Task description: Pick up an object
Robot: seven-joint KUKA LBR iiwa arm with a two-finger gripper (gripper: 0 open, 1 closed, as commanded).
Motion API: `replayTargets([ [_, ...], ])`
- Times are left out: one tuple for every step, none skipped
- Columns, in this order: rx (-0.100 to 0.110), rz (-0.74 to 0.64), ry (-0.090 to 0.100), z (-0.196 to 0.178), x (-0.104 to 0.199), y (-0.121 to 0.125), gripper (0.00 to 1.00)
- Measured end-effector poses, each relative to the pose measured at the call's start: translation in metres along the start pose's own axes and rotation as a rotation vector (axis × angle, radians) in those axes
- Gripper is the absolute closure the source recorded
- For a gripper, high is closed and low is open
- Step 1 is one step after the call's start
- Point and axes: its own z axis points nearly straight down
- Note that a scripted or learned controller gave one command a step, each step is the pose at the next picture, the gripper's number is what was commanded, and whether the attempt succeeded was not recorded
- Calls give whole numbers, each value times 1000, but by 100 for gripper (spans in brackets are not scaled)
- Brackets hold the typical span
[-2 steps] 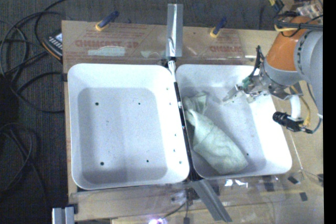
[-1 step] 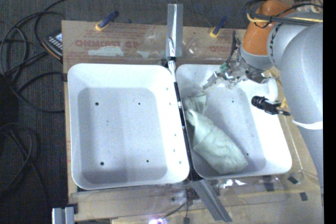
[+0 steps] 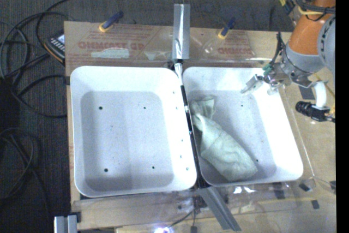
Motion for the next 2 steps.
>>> replayTargets([
  [0,91,1,-79,1,-43,0],
  [1,96,1,-80,3,-49,0],
])
